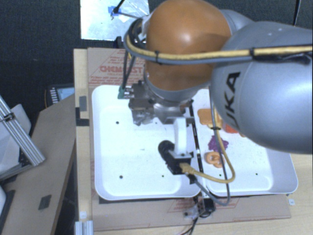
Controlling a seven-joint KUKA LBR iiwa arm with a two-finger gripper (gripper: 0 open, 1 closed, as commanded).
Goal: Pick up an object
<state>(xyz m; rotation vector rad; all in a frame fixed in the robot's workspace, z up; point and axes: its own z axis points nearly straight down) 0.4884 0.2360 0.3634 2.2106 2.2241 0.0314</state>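
Arm (264, 97): grey, letters "KA" legible.
Cardboard (110, 67): red print beginning "CHEM".
Gripper (139, 110): over left bin (112, 180), upper centre — opening cannot be told.

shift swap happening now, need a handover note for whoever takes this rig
Gripper: low over the far part of the left bin; whether it is open or shut cannot be told, and no object is visibly held.
Things: an orange piece, a purple piece and a second orange piece lie in the right bin, partly hidden by the arm.
Done: no pick visible.
Left: grasp an object and lift it.
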